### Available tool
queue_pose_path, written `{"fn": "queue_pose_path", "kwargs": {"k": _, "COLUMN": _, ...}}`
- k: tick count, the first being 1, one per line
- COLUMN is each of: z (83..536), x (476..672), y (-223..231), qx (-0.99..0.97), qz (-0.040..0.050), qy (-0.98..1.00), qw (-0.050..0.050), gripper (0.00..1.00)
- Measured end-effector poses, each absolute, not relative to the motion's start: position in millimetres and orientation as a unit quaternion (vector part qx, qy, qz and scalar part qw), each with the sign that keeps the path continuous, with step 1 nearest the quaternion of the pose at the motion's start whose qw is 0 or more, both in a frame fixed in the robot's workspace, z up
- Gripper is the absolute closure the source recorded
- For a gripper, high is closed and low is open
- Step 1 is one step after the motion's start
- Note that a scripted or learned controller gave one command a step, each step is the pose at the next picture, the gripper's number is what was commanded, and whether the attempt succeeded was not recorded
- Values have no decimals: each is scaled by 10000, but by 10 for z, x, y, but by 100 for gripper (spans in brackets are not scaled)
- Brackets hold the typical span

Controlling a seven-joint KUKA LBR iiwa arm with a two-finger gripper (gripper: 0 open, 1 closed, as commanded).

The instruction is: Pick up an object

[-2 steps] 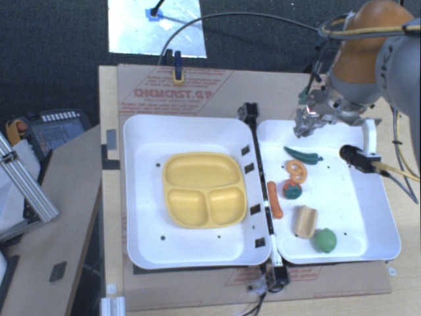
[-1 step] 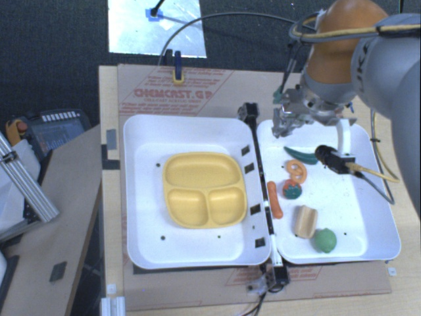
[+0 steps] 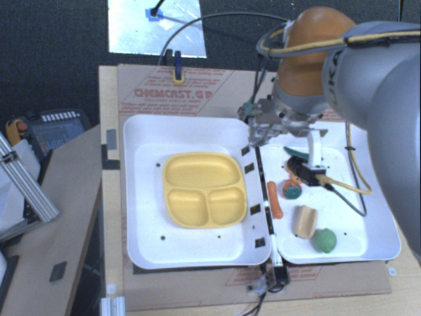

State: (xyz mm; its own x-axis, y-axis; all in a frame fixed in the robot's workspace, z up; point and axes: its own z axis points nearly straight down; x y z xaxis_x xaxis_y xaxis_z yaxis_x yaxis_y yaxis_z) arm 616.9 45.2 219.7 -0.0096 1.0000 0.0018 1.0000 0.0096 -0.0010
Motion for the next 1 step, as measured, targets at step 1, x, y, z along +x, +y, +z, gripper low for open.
{"fn": "queue_pose_path", "kwargs": {"k": 1, "z": 2141, "x": 6097, "y": 969, "qx": -7037, "qz": -9, "qy": -7105, "qw": 8, "gripper": 100}}
